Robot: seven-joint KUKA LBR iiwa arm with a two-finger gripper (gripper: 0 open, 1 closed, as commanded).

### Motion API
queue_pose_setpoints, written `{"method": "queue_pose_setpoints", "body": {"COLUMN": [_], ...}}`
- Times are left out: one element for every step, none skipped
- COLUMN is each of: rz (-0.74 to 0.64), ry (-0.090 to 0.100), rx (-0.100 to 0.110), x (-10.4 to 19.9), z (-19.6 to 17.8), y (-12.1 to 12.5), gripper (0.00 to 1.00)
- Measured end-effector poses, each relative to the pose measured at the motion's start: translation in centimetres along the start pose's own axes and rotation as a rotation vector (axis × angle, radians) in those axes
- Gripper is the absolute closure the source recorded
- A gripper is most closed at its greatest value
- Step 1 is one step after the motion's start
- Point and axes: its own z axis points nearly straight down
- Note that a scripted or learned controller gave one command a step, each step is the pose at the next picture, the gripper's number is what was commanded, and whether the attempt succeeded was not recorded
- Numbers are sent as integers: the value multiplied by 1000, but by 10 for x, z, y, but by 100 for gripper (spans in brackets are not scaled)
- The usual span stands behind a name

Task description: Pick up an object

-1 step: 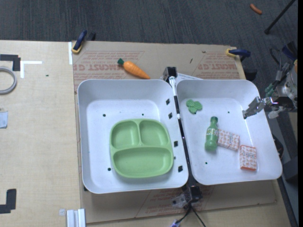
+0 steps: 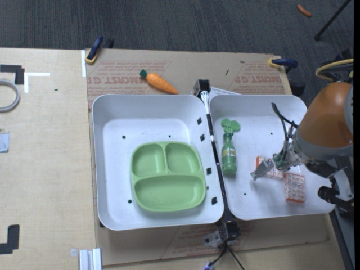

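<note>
Black clamps and cables (image 2: 225,235) are being seen at the bench's near edge, on brown printed cardboard (image 2: 129,75). Two shallow white bins are being borne side by side: the left bin (image 2: 107,151) is occupied by a green three-part plastic plate (image 2: 167,176), the right bin (image 2: 253,198) by a green bottle (image 2: 229,151) and orange-and-white cartons (image 2: 293,187). Whether the gripper (image 2: 264,170), lowered beside the cartons, is open or closed cannot be told. An orange toy carrot (image 2: 159,82) is lying on the cardboard; dark grey carpet (image 2: 180,16) is spread beyond.
</note>
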Motion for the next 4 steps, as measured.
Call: {"method": "queue_pose_setpoints", "body": {"rz": [4,3,-36,-35], "ry": [-9,-9,-8,-10], "rx": [-7,-7,-7,-10], "x": [-3,-3,32,30], "z": [-11,-11,0,-10], "y": [2,2,37,38], "gripper": [100,0,0,100]}}
